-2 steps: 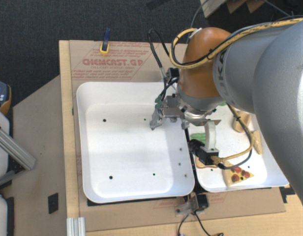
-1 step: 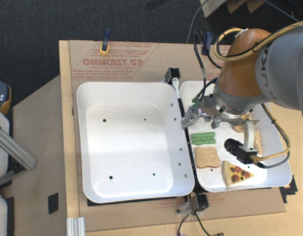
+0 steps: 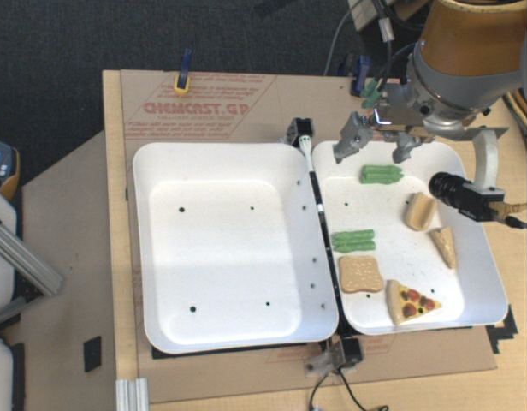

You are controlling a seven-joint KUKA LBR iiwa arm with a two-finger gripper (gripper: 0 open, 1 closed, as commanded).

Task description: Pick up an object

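Gripper hovers at the right bin's twelve o'clock edge, fingers spread, nothing between them. Green bean pod lies just below, toward six o'clock. Step looks like approach; next move likely calls for descent over the pod, then closing.

Green bean pod lies flat, at right bin's far end.

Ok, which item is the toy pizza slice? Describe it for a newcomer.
Look in the right white plastic bin, at its near edge. The flat triangular toy pizza slice lies right of the square tan toast slice; it alone has red spots on yellow.
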